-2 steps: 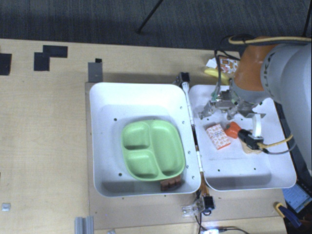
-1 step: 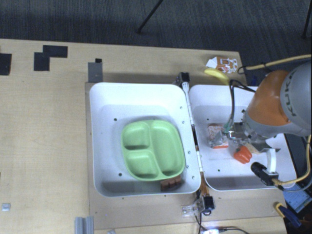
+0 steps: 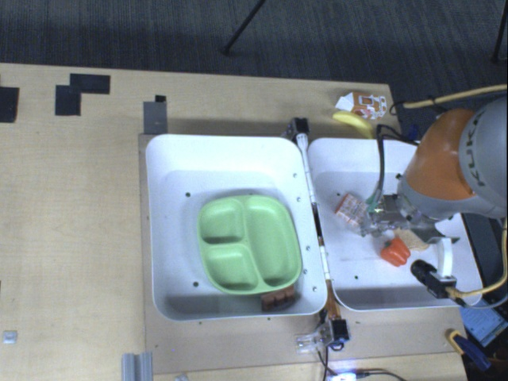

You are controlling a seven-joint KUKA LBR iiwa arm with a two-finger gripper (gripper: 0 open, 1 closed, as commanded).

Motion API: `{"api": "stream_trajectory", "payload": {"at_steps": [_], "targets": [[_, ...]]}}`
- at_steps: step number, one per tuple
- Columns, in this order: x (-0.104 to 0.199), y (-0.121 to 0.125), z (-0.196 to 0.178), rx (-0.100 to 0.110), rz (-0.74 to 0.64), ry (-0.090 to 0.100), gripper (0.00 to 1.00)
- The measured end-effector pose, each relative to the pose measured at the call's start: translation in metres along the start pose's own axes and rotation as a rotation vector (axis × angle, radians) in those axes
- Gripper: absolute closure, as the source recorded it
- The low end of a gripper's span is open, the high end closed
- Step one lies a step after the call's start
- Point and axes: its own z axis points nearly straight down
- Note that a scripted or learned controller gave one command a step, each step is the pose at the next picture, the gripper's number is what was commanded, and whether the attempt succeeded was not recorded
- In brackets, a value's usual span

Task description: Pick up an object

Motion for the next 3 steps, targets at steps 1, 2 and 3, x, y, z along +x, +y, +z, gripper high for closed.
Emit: {"api": "stream_trajectory", "payload": {"at_steps": [1, 2, 3], "targets": [[0.0, 0.0, 0.0, 0.001, 0.0, 0.0, 0.0], [0.001, 0.001, -0.011, -0.003, -0.002, 0.001, 1.0], [0.001, 0.001, -0.01, -0.002, -0.002, 0.001, 0.0]]}}
